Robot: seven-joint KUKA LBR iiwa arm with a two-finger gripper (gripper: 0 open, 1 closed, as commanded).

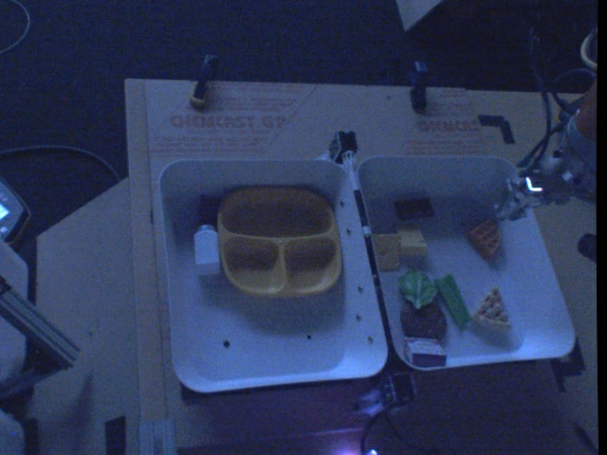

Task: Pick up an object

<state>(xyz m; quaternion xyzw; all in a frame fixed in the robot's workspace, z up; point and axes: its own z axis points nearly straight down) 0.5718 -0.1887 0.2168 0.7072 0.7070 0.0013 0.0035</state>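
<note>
The bench carries two white bins; the left bin holds a yellow tray with three wells, and a small white bottle touches the tray's 9 o'clock edge. The right bin holds the small food pieces: a dark block at 11 o'clock, two pale cubes just below it, a green leaf over a dark round patty at 7 o'clock, a green stick beside them, a pie slice at 5 o'clock and a waffle wedge at 2 o'clock. The arm enters at 3 o'clock, and the gripper hangs over the right bin's 2 o'clock corner, just up and right of the wedge. The light is too dim to tell how far apart it stands, and nothing can be made out in it. As a judgement, the task is barely begun: nothing is lifted, every piece lies on a bin floor, and the descent, grasp and lift all remain. The wedge looks the likeliest target; its long axis seems to run from 10 to 4 o'clock, with the narrow tip toward the bin's middle, though the blur makes that uncertain.
</note>
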